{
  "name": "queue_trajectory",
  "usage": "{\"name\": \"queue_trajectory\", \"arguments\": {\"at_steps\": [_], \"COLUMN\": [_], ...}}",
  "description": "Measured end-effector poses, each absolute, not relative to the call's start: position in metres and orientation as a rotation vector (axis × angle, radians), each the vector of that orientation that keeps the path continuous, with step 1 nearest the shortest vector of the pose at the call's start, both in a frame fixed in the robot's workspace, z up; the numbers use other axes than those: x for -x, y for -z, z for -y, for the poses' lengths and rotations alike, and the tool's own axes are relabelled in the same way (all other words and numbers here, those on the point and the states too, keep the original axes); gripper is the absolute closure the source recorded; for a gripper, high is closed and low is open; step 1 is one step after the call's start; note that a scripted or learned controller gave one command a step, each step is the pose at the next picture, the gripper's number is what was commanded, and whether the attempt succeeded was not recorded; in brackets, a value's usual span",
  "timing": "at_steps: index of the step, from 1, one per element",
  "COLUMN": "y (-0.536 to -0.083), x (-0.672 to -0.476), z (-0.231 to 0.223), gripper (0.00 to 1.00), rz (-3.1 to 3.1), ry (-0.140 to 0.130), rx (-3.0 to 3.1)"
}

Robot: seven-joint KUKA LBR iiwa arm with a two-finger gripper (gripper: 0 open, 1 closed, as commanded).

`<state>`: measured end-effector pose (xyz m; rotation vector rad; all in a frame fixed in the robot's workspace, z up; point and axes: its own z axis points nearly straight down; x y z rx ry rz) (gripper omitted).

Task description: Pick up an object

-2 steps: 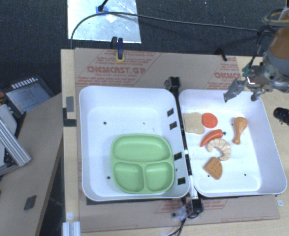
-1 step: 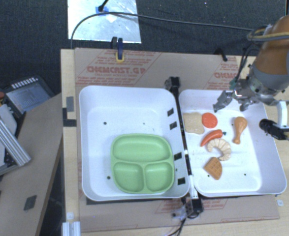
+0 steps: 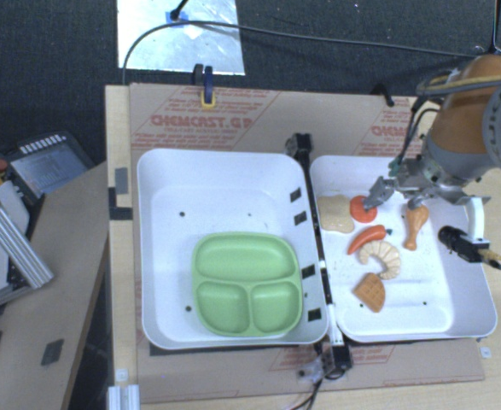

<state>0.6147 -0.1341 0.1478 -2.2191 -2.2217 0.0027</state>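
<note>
The arm reaches in from the right, its jaws (image 3: 393, 193) low over the far part of the right bin (image 3: 468, 310). One finger tip rests right at the far edge of a round red tomato slice (image 3: 364, 211); whether the jaws are wide or narrow cannot be told, and nothing is seen between them.

The right bin holds small toy foods. The tomato slice is flat and red, lying near the bin's far left corner and overlapping a pale cream flat piece (image 3: 335, 213) on its left. Just nearer is a curved red-orange chili pepper (image 3: 366, 237), and touching its near side a pale curled shrimp (image 3: 384, 259) with orange stripes. Nearer still, toward the bin's middle, lies an orange-brown wedge (image 3: 370, 291) with a crosshatch pattern. A tan chicken drumstick (image 3: 416, 224) lies right of the pepper, just under the wrist.

The left bin (image 3: 160, 229) holds a light green divided plate (image 3: 246, 282) with three compartments, set toward its near right corner. Both bins sit side by side on the desk (image 3: 122, 331).
</note>
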Motion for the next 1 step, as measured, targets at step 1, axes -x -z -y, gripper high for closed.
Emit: {"name": "queue_trajectory", "arguments": {"at_steps": [1], "y": [-0.1063], "x": [-0.6142], "z": [0.1349], "gripper": [0.00], "rz": [2.222], "ry": [-0.001], "rx": [2.219]}}
